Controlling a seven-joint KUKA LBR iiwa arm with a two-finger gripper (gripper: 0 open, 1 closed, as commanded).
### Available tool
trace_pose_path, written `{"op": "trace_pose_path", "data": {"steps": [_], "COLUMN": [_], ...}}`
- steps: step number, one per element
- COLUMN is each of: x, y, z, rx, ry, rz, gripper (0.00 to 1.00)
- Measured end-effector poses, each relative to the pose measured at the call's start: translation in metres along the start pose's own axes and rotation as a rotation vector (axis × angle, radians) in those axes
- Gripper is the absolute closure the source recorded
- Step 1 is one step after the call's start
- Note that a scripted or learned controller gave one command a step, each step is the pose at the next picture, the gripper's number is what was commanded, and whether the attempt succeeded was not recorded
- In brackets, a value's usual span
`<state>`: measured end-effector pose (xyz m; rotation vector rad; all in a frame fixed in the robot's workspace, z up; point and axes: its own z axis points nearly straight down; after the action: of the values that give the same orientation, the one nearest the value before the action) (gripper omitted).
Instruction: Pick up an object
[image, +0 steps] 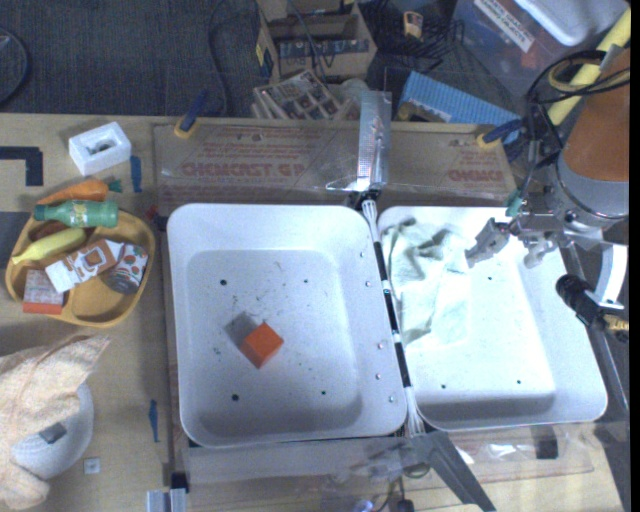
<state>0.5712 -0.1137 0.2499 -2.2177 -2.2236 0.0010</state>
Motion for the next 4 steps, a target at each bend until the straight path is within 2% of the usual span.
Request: {"op": "trace_pose_path", "data": {"steps": [1, 2, 3, 4], "x": [0.004, 0.004, -0.012, -0.011], "y": [0.081, 0.081, 0.081, 0.090], "z": [0.034, 0.034, 0.135, 0.103], "rx": [-0.004, -0.005, -0.002, -0.007], "ry": [-0.001, -0.001, -0.001, -0.003], "rz": [0.008, 0.008, -0.035, -0.158], "gripper": [0.00, 0.00, 0.00, 0.00]}}
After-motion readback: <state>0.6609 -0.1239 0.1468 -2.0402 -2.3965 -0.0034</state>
